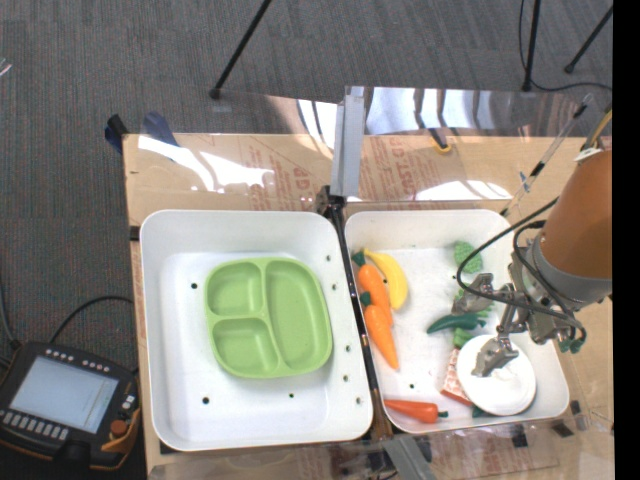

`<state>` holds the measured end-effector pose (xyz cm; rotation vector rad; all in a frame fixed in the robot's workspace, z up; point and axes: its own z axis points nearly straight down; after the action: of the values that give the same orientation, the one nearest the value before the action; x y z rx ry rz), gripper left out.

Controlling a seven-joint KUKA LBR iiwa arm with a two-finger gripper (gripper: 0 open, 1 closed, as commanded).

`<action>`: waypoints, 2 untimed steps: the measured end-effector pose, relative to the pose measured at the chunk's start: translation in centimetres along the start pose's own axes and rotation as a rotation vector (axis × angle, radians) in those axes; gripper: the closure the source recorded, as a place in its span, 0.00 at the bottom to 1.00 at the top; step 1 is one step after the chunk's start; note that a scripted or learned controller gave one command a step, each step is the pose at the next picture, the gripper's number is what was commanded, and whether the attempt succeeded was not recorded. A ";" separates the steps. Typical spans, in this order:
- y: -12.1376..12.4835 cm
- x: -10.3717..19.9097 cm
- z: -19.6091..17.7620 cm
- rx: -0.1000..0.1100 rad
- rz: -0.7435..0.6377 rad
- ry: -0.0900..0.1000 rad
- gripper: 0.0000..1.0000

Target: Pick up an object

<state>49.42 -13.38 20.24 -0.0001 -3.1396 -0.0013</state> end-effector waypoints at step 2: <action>-2.7 -0.6 11.5 -0.001 0.361 0.000 0.00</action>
<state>49.98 -16.06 8.71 -0.5631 -3.0887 -0.0018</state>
